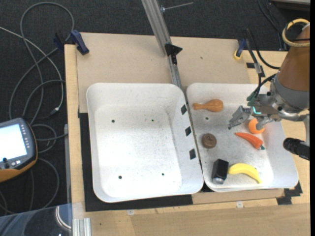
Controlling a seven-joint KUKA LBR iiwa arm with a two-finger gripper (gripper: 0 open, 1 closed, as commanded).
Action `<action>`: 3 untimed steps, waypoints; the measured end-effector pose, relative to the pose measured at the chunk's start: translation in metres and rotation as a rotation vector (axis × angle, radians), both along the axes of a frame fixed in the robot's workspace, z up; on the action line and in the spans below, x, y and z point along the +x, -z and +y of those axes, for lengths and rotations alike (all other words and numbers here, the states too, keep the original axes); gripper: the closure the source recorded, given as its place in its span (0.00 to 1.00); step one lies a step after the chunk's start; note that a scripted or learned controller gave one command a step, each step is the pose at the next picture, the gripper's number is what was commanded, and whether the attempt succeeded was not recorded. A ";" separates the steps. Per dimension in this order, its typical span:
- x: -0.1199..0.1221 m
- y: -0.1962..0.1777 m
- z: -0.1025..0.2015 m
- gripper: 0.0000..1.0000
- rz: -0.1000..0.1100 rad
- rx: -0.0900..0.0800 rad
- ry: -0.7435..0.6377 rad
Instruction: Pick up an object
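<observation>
Camera view: pincer (244,118), spread wide, holds nothing; carrot (250,139) just below looks light, rigid, slippery; grip mid-body.

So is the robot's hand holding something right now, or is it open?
Hand: it cannot be told whether it is open or shut; it hangs over the right bin beside the orange ball, with nothing seen in its grip.

Toys crowd the right bin (231,90); the left bin (98,95) lies open.
</observation>
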State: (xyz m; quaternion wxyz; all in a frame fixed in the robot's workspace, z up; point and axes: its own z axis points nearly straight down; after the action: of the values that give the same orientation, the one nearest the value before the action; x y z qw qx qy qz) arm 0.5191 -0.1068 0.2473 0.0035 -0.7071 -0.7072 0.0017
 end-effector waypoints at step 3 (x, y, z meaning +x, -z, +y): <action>-0.008 0.117 0.016 0.00 0.003 0.001 0.000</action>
State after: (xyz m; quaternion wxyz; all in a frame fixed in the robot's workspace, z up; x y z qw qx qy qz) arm 0.5109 -0.0910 0.1300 0.0048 -0.7071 -0.7071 0.0022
